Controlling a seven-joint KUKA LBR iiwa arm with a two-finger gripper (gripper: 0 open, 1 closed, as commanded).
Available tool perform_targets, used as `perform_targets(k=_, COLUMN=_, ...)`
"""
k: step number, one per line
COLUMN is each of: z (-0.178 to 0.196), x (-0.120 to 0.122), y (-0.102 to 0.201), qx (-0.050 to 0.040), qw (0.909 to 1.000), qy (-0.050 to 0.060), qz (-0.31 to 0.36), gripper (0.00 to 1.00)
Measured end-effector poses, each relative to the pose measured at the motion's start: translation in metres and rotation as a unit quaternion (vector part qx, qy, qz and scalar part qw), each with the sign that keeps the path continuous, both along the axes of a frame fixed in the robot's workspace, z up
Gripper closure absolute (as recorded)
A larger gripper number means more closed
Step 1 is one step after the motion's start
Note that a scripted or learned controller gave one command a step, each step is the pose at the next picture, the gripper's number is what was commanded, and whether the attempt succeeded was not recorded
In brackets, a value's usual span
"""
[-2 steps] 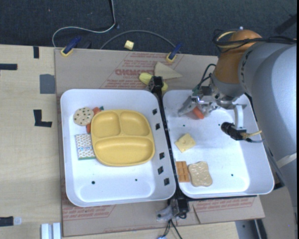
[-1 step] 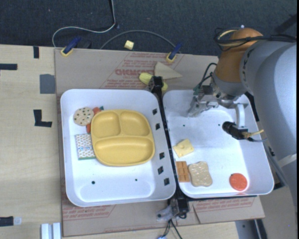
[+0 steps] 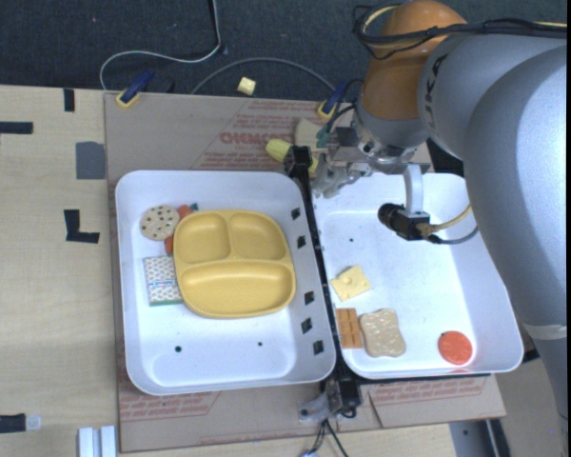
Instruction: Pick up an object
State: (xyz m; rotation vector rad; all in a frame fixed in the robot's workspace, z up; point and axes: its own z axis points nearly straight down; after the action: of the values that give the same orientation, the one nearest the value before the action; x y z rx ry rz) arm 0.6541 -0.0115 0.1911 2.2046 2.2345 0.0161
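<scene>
Left bin (image 3: 133, 350): yellow divided plate (image 3: 234, 262) at centre; cookie (image 3: 159, 222) and patterned cracker (image 3: 160, 280) along its left edge. Right bin (image 3: 485, 284): cheese wedge (image 3: 350, 283) mid-left; toast slice (image 3: 382, 332) and orange disc (image 3: 455, 347) near front edge. Gripper (image 3: 335, 165) at right bin's back-left corner.

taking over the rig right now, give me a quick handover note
End effector: near the far end of the divider between the bins, over the far-left corner of the right bin, nothing seen in it.
Right bin: cheese wedge, cracker, toast slice, red-orange round piece.
Left bin: yellow divided plate, cookie, wafer.
Done: nothing lifted.
Left: pick one object.
</scene>
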Motion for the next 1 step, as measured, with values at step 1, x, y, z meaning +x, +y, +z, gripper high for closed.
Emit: perform_targets(k=1, z=0.0518, x=0.0152, y=-0.0806, qx=-0.0045, qw=1.0000, qy=0.002, qz=-0.009, gripper=1.00)
